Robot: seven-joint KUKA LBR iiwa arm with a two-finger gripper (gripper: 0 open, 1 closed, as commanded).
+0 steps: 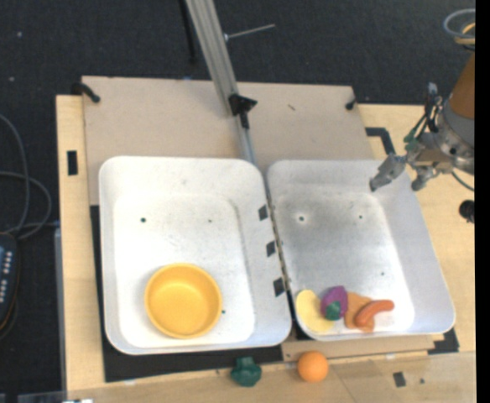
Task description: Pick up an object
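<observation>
Nearest the camera, a small orange ball (312,366) and a dark green lump (246,372) lie on the wooden bench (77,368), outside the bins. In the left white bin (127,191) sits a round yellow bowl (183,300). In the near corner of the right white bin (413,250) are clustered a pale yellow piece (307,306), a purple and green toy (335,301) and an orange carrot-shaped toy (369,311). The tool (402,177) hangs over that bin's far right edge, well apart from the cluster, fingers spread and holding nothing.
</observation>
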